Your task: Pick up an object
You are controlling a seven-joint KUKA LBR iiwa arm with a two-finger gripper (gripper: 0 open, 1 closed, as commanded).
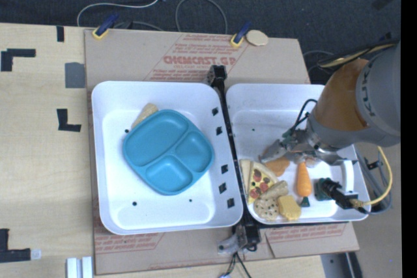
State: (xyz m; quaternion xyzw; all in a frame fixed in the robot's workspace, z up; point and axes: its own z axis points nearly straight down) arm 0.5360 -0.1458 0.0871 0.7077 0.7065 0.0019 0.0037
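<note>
- Gripper: low in right bin; jaws' state cannot be told.
- Toy food: pizza slice, carrot, cracker, crowded at near wall.
- Risk: jaws may pinch two pieces, or slip off.

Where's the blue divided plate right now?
The blue divided plate lies in the left bin of the camera view, partly covering a tan food piece at its upper left edge.
</note>
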